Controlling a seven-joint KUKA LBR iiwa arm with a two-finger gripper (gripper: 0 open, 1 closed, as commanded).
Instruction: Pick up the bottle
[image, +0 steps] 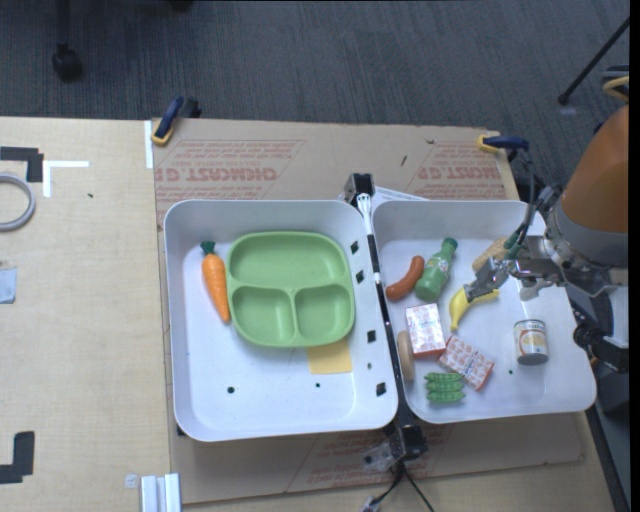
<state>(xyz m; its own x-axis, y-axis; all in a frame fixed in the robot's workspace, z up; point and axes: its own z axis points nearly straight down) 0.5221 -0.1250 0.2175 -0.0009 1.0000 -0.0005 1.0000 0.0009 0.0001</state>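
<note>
Nearest edge, right bin (560, 395): green pea pods (445, 388) at front, red-patterned packet (467, 361) and pink carton (425, 329) just behind, small can (531, 341) upright toward right wall. Left bin (200, 400): green divided tray (291, 289) w/ yellow card (330, 359) poking out under its front edge, carrot (215, 284) just left of tray. Mid right bin: banana (459, 306), sausage (404, 279), and target, green bottle (435, 270), lying tilted, cap toward far wall, sausage just beside on left, banana near on right. Hand (492, 278) reaching in from right, low over bin, tips close above banana's upper end, right of bottle, apart from it. Nothing visibly between fingers (480, 294), so not holding anything; how wide open – can't tell, too blurry/cluttered at that res. Step in hand, judged: approach, pre-grasp. To do well: shift hand left off banana, centre over bottle body not cap, turn wrist so fingers straddle short axis, come down w/ room on both sides so sausage isn't pinched or shoved. Risk: clipping banana on way across, or bottle rolling when one finger lands first. Far side: bin walls, then cardboard on table (80, 350) w/ blue clamps (172, 117).
</note>
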